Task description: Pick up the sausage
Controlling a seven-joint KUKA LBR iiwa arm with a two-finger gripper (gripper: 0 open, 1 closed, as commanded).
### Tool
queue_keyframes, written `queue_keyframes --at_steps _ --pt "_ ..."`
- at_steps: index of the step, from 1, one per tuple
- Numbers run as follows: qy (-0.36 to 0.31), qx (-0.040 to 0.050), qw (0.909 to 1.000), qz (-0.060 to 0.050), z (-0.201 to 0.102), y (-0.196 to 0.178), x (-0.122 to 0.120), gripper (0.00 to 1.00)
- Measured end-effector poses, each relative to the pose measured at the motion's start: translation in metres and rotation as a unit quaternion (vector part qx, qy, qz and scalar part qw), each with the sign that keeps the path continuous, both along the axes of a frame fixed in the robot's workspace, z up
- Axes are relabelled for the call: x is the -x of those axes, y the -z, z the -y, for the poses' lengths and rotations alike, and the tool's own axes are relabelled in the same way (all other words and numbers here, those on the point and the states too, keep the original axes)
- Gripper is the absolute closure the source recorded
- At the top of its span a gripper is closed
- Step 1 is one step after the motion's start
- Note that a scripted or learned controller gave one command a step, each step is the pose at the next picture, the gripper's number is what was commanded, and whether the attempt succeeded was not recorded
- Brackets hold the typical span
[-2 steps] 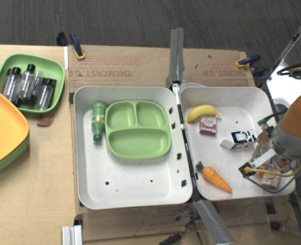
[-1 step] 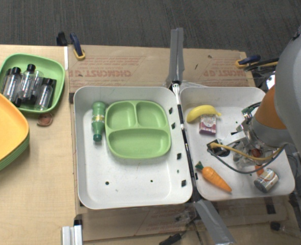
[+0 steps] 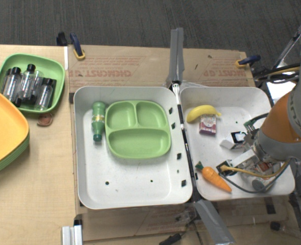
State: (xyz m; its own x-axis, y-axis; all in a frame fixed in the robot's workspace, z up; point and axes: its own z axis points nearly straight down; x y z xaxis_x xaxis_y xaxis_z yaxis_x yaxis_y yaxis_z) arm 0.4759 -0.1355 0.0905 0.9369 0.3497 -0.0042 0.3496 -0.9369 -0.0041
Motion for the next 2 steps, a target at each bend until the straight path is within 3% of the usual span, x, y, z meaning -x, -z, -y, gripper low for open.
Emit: queue_keyframes --at_steps 1,2 --pt "0.048 0.0017 0.9988 0.0 -0.011 -0.036 -0.107 1.0" --pt "-0.016 0.0004 0.9999 0.0 0.035 0.0 -0.053 1.0"
